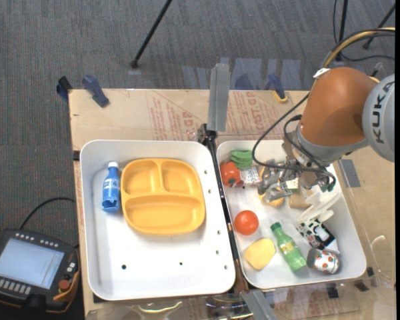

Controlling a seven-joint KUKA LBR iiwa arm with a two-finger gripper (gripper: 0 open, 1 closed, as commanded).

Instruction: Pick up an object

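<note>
Gripper [279, 187] low in the right white plastic bin [352, 227], over clutter near a red round tomato [231, 174]; finger state cannot be told; nothing visibly lifted; pick not yet done.

You have two bins [93, 245] [350, 229], one tray [163, 195], two bottles [111, 186] [289, 247], two tomatoes [230, 174] [246, 222] and one lemon [260, 253].
</note>
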